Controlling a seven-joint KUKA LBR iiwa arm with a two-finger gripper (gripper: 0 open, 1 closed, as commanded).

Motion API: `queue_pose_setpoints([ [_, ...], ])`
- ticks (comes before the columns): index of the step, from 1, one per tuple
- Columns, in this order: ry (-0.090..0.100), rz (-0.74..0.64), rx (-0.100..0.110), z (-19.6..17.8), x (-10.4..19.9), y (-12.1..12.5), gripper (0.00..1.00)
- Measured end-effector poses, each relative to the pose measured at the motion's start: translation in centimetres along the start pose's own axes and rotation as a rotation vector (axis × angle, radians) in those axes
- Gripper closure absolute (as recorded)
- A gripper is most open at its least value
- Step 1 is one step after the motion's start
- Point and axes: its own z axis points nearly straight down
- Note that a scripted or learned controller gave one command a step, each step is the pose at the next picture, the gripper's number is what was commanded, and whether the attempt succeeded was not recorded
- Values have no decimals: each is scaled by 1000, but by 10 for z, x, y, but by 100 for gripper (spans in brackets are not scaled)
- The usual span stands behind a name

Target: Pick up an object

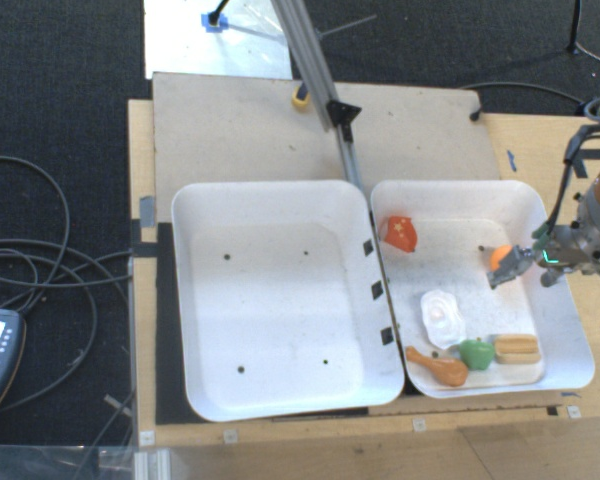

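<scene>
Gripper [510,266] low over the right bin [450,203], in from the bin's right wall, at about mid-depth. Open or closed: cannot tell at this slant. Nothing seen gripped.

Orange ball [499,257] on the bin floor, right half of the bin, just beside the gripper on its upper-left side, perhaps touching; contact unclear. Round, so no long axis and no pointing to speak of.

Elsewhere in the same bin:
- Red piece [399,233] near the bin's left wall, toward the far end, well apart from the ball. Roughly conical, narrower end toward the near right.
- White piece [441,316] flat on the floor toward the near end, left of centre, slightly longer along the bin's depth.
- Drumstick [438,365] against the bin's near wall, long axis almost along that wall, thin end toward the left wall, thick end toward the right and a little nearer the camera.
- Green fruit [476,352] just beside the drumstick's thick end, seemingly touching it.
- Bun [517,348] next to the fruit on its right, in the bin's near right corner, long axis parallel to the near wall.

Left bin [270,298] touching the right bin's left wall, side by side.
</scene>
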Motion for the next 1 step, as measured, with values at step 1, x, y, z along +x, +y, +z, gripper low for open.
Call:
queue_pose_setpoints([
  [1,-1,1,-5,-2,0,1,0],
])
